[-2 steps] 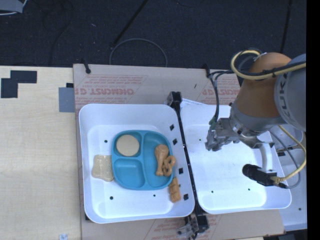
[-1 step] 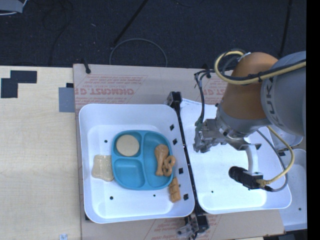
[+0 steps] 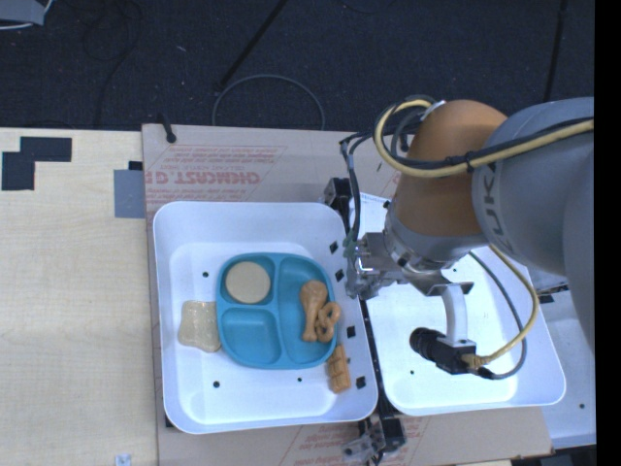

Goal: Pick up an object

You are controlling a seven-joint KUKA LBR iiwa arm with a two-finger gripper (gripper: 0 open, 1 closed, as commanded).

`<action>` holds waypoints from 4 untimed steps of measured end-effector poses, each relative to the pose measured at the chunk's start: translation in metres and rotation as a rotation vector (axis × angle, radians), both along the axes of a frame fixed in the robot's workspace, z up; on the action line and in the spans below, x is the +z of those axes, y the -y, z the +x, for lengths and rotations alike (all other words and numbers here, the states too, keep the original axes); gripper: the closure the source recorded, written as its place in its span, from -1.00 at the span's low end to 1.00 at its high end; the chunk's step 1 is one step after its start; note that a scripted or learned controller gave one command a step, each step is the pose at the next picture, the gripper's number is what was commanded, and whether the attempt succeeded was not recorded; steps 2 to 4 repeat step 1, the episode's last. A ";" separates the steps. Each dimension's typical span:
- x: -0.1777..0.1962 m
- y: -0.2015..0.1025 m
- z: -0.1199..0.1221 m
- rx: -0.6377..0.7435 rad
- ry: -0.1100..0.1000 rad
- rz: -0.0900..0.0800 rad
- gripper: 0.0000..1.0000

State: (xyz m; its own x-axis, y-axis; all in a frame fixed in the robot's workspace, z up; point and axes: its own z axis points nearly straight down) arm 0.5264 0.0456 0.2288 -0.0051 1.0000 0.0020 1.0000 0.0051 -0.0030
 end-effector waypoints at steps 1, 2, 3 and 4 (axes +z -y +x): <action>-0.012 -0.051 -0.009 -0.002 -0.003 -0.001 1.00; -0.012 -0.051 -0.009 -0.002 -0.003 -0.001 1.00; -0.012 -0.051 -0.009 -0.002 -0.003 -0.001 1.00; -0.012 -0.051 -0.009 -0.002 -0.003 -0.001 1.00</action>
